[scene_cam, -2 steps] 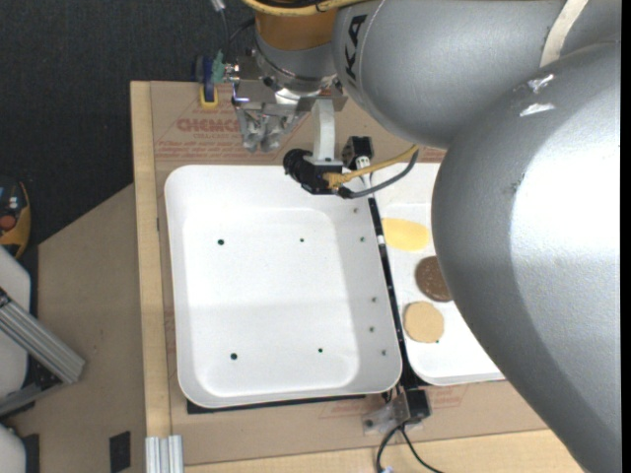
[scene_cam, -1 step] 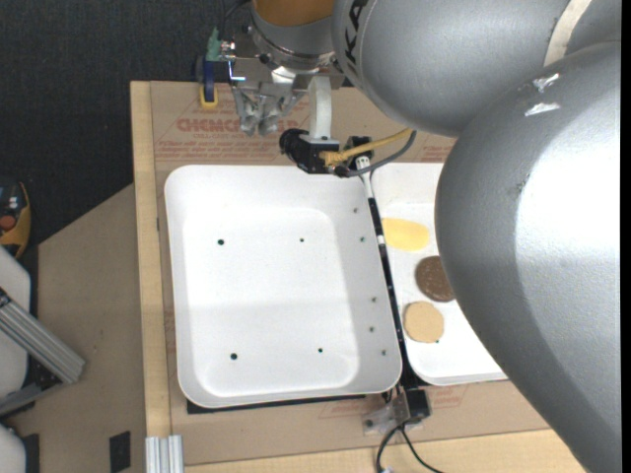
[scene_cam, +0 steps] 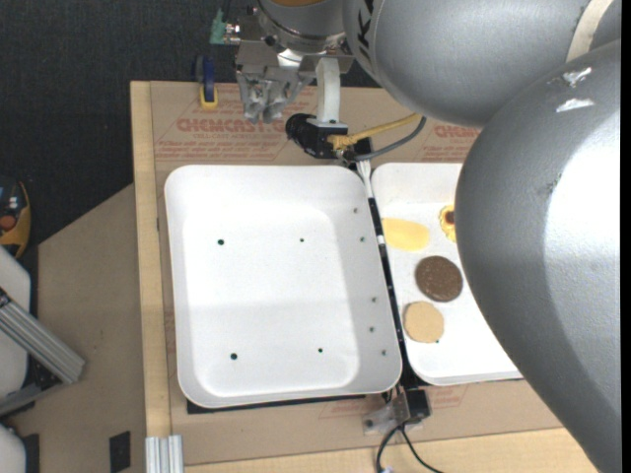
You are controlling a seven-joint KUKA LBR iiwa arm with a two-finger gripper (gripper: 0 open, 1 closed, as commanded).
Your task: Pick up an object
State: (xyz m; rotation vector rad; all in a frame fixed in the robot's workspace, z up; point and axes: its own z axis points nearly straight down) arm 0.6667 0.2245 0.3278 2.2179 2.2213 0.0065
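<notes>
My gripper (scene_cam: 264, 101) hangs high above the bench, past the far edge of the left bin (scene_cam: 187, 264), with nothing seen between its fingers. In the right bin (scene_cam: 444, 368) lie a pale yellow flat piece (scene_cam: 405, 233), a brown round disc (scene_cam: 438, 277) and a tan round disc (scene_cam: 424, 321). A small yellow and dark thing (scene_cam: 449, 219) shows at the arm's edge, mostly hidden. The grey arm covers much of the right bin.
Both white bins sit side by side on a cardboard-coloured board (scene_cam: 158, 146). A blue and yellow clamp (scene_cam: 207, 82) stands at the board's far left edge. A metal rail (scene_cam: 39, 343) lies off to the left of the bench.
</notes>
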